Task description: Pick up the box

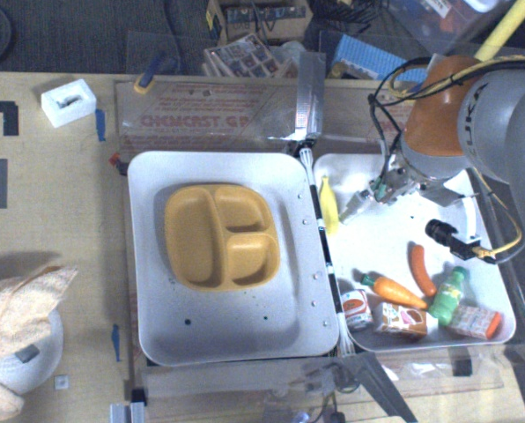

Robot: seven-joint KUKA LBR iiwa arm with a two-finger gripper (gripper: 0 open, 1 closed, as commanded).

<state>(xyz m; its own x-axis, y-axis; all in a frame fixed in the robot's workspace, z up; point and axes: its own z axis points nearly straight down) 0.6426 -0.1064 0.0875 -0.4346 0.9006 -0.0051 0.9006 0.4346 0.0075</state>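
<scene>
A: What does the bench look like around the yellow three-compartment plastic tray [220, 235]?

B: The tray lies in the left shallow white bin [148, 324], on a pale wooden benchtop [51, 201]. Left of the tray, past the bin's rim, a crumpled tan cloth [20, 302] lies on the wood, and up and left of it sits a small white block [69, 102]. Behind the tray a long clear plastic panel with red lettering [201, 117] runs along the bin's far edge. Further back the floor is dark, with cables and stacked clutter.

A: And the box?

B: The small orange-and-white carton box [402, 318] lies right of the tray, in the right shallow white bin [395, 227], near its front edge. An orange carrot [398, 291] touches it from behind, and a green plastic bottle [447, 294] sits just beyond.

A: The gripper?

B: The two-finger gripper [358, 203] hangs over the right bin's far part, right of the tray and well apart from the box, beside a yellow banana [329, 206]. Whether it is parted or closed, I cannot tell.
</scene>
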